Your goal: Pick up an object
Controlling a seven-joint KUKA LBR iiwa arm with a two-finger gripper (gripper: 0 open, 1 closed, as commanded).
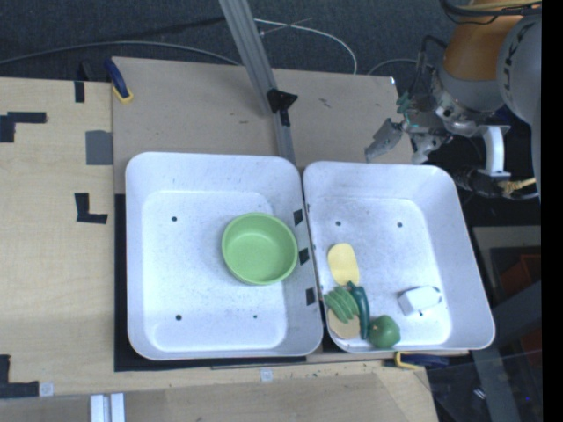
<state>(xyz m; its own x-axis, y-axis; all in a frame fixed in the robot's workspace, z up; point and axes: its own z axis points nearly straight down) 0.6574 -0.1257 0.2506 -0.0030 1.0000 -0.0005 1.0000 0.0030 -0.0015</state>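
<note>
pincer (398,141): above right bin's (457,236) far rim; spread cannot be told
toys (356,310): near corner, toward the camera from it

We see a green bowl (259,248) sitting upright left of the divider between the bins (306,236). Right of that divider lie a yellow piece (343,262), a green leafy toy (350,306), a green ball (384,331) and, farthest, a white object (420,300).
</note>
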